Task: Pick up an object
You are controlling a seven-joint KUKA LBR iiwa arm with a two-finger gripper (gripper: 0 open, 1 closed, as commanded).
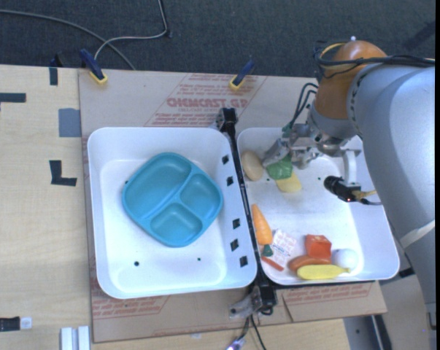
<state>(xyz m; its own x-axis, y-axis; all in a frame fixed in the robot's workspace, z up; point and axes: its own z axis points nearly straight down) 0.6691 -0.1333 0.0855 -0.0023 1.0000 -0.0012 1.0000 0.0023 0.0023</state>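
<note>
pincer [284, 154] low over green toy [281, 170] in right bin [365, 228] | finger state: cannot tell | risk: crowded beige [252, 168] and yellow [290, 184] pieces may deflect the grasp

We note one fixed camera above the bench, angled down on both white bins [103, 195].

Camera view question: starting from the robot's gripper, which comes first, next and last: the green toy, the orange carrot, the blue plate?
From the gripper:
1. Green toy, just under it in the right bin.
2. Orange carrot, lower along that bin's left wall.
3. Blue plate, over in the left bin.
</note>
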